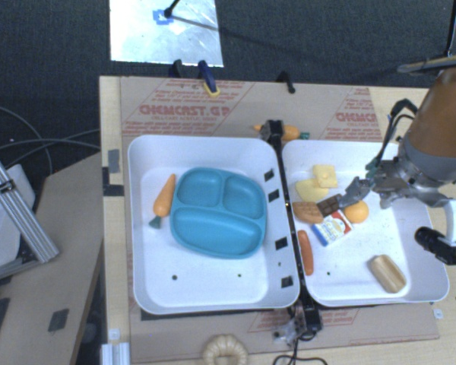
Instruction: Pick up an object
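Bench holds two bins; your hand hovers over the crowded right bin, can't tell its grip; orange, carton, sausage crowd underneath.

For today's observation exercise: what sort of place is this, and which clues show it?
Probably a robotics lab test bench: a grey robot arm reaches over two white bins holding toy food and a blue divided tray, with loose cables on the floor.

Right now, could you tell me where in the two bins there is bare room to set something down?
Left bin: bare along its front, below the blue tray. Right bin: bare front patch between the sausage and the bread roll. Crowded near the divider, under the claw.
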`<state>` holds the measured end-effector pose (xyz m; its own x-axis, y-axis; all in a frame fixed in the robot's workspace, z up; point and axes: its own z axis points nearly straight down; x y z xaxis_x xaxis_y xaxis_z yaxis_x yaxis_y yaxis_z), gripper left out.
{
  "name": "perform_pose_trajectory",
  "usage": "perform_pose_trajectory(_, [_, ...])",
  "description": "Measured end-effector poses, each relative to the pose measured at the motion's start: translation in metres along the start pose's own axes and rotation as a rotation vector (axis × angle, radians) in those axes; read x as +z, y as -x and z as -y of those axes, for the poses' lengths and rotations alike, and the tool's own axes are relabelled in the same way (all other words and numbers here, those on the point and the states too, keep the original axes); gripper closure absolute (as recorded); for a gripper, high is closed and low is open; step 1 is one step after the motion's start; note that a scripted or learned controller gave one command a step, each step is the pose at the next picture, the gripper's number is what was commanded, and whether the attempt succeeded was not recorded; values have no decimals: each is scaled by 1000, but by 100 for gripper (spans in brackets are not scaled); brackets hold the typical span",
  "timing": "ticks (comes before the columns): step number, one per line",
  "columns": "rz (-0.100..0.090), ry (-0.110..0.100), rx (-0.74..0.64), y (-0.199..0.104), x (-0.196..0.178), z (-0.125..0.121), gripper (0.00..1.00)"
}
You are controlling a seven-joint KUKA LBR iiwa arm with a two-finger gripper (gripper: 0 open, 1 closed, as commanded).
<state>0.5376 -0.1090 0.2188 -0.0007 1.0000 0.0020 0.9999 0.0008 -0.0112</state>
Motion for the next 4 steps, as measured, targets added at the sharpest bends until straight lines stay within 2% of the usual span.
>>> perform_pose_trajectory(1, [2,13,-3,0,-6,-3,0])
perform_pose_trajectory(3, [1,8,0,5,104,-15,0])
perform_pose_trajectory(4, [-2,20,0,3,131,-20,0])
